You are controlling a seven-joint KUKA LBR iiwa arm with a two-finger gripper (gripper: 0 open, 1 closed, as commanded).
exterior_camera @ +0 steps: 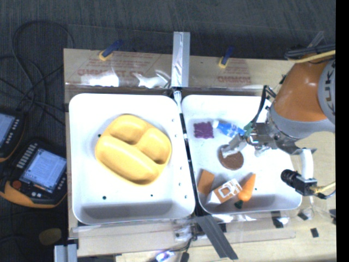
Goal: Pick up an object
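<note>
My gripper [244,147] hangs in the right bin [283,198], open, with nothing seen between its fingers. One finger [233,145] points down-left over a round brown disc [232,159]. Just left of the wrist lies a small blue object [228,128], and beside that a purple piece [203,130]. Along the bin's near side lie an orange block [205,181], a white and orange carton [228,190] and a carrot [247,187]. The left bin [82,201] holds a large yellow lumpy object [133,148].
The grey arm with its orange band [302,100] comes in over the right bin's far right corner. A black fitting [294,180] sticks out by that bin's right wall. A metal divider [181,59] runs between the bins at the back.
</note>
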